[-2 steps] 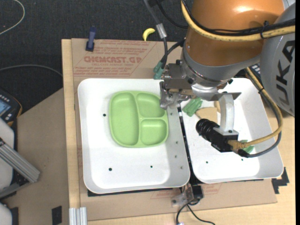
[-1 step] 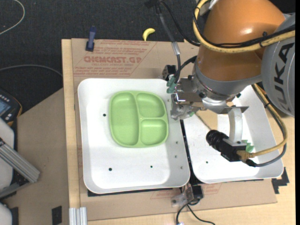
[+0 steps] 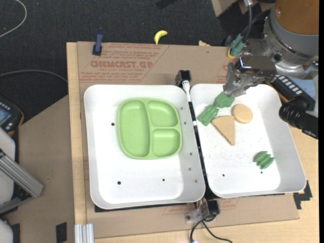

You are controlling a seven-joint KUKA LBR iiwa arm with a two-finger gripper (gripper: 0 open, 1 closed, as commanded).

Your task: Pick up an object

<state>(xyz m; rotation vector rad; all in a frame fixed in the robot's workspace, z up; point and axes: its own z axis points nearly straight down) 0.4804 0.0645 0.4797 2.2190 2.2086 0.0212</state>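
Nearest you, by the near right corner of the right-hand shallow white bin [image 3: 283,178], lies a small ridged green plastic piece [image 3: 263,159]; farther in, near the middle of that bin, a tan wedge-shaped toy slice [image 3: 226,129] rests with a round tan disc [image 3: 243,114] just beside its far right corner; a long green leafy toy vegetable [image 3: 215,109] slants from the bin's left edge up toward its far edge. The left-hand shallow white bin [image 3: 101,151] carries a light green divided plastic plate [image 3: 149,128] near its centre. At the right bin's far edge you see the grey two-finger gripper [image 3: 234,89] down at the vegetable's upper end; you cannot tell how wide it stands, nor whether it grips anything.
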